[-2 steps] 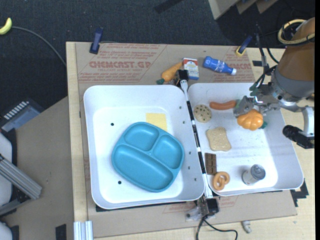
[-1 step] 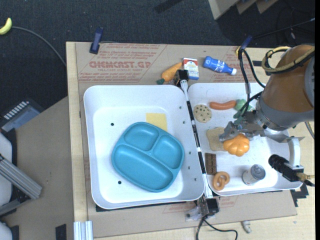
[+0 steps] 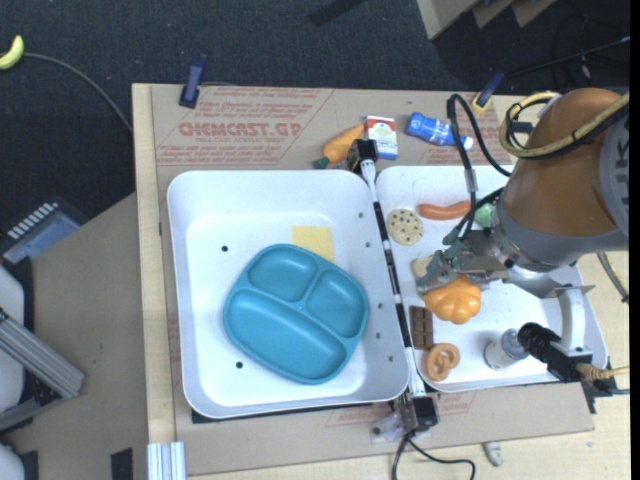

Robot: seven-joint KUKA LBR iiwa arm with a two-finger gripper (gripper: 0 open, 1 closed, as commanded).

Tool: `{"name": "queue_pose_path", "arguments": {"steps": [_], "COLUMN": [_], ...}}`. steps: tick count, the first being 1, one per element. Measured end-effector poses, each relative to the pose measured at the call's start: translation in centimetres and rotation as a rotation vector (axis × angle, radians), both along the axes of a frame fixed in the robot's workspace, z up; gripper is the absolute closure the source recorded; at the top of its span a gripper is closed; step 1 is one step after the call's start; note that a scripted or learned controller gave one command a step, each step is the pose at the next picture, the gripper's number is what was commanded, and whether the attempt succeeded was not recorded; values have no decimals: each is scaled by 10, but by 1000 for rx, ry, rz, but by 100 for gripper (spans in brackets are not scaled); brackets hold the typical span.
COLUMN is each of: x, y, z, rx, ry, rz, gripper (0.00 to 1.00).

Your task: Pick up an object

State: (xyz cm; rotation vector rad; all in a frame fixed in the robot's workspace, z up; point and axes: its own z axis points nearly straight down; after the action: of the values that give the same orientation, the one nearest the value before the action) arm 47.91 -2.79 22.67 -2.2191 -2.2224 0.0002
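- Pincer (image 3: 437, 268) low in the right bin (image 3: 590, 313), just above the orange pepper (image 3: 452, 300); spread or pressed together, I cannot tell.
- Cookie (image 3: 405, 225) and sausage (image 3: 442, 209) lie nearby.
- Blue tray (image 3: 295, 311) in the left bin (image 3: 200, 268).

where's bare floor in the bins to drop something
Left bin: bare floor along the far and left walls around the blue tray, beside the yellow slice. The right bin is crowded: cookie, sausage, orange pepper, pretzel and the gripper.
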Motion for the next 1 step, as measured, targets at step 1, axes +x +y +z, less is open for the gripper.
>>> {"name": "queue_pose_path", "arguments": {"steps": [1], "x": [0], "y": [50], "z": [-1], "rx": [0], "ry": [0], "rz": [0], "gripper": [100]}}
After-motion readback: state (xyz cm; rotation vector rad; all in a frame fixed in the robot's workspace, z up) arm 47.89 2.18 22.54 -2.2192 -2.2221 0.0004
